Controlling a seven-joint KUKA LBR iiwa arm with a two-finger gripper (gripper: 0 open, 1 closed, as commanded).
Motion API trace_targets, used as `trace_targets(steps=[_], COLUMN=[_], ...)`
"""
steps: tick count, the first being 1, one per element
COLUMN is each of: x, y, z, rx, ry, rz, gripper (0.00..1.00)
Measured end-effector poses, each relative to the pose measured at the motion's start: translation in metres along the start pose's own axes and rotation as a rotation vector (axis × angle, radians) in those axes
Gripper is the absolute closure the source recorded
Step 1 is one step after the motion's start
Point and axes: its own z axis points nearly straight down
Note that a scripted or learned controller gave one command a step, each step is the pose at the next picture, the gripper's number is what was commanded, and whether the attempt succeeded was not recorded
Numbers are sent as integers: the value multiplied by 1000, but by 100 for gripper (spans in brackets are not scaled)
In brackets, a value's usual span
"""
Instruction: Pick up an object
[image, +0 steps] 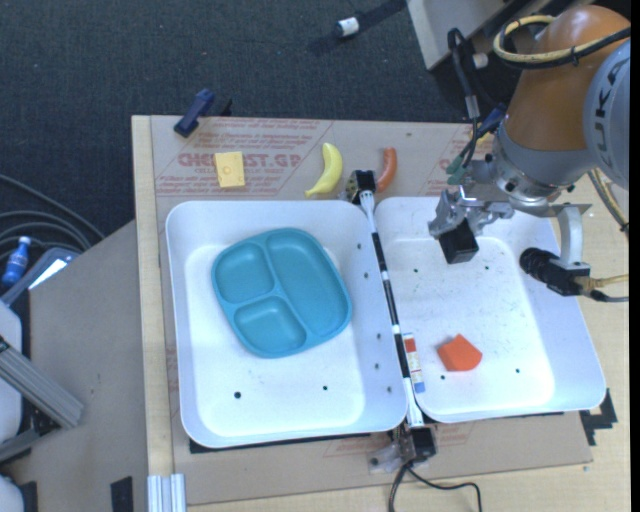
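Now, my hand (458, 243): above the right bin (560, 390), grip state unclear to me.
Orange block (460, 354): lying in that bin, apart from my hand.

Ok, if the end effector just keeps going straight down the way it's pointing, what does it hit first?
Most likely the bare floor of the right bin. The end effector hangs over its upper left part, and the orange block lies nearer the front, seemingly out of line, though depth is unclear.

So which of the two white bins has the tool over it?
The right bin, holding the orange block; the tool hangs above its far end.
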Motion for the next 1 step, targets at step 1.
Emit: trace_targets(steps=[1], x=[3], y=[-3], z=[-13], rx=[0], ry=[-1], rz=[0], gripper=[100])
